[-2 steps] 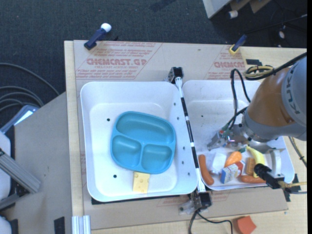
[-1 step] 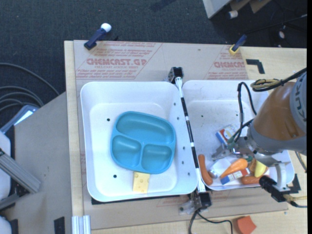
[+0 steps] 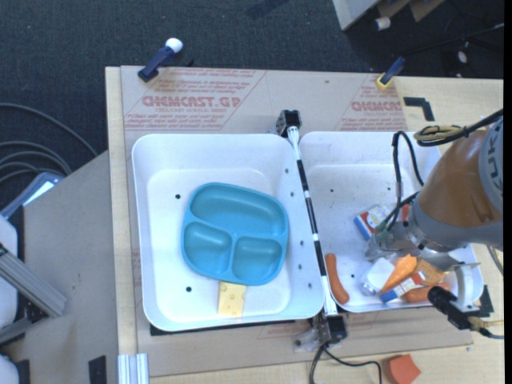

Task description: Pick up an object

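Arm over the right bin (image 3: pixel 344 146).
The gripper (image 3: pixel 394 250) hung above cluttered toys; its state was unclear. A hot dog (image 3: pixel 336 279) lay lengthwise, near to far.

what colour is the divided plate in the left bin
Light blue; the divided plate lies in the left bin, seen clearly in the camera view.

just one fixed cam up high, looking down at a slant on the counter (image 3: pixel 240 94) and both bins (image 3: pixel 152 214)
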`<state>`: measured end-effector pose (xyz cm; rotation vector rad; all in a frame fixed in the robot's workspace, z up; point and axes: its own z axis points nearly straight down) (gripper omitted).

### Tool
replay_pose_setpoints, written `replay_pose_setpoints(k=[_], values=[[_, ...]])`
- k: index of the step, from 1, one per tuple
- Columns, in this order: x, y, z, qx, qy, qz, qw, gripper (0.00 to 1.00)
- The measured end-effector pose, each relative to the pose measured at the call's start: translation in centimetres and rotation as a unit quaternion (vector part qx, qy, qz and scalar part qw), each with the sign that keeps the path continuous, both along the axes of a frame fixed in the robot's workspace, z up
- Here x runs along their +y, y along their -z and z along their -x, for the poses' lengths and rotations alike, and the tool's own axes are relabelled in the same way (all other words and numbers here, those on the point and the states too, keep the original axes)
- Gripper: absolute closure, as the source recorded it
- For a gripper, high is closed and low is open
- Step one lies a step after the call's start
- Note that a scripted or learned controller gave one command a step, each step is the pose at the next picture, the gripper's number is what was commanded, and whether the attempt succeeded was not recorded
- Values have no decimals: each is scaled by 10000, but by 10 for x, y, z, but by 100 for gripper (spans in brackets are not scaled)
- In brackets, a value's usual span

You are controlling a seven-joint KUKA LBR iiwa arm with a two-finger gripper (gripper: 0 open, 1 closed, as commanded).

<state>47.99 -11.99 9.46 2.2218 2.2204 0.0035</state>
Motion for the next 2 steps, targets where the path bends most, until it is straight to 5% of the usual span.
replay_pose_setpoints(k=[1,2], values=[[-11,-92,-46,4,-7,7,10000,100],[-11,-92,-46,12,-8,7,10000,0]])
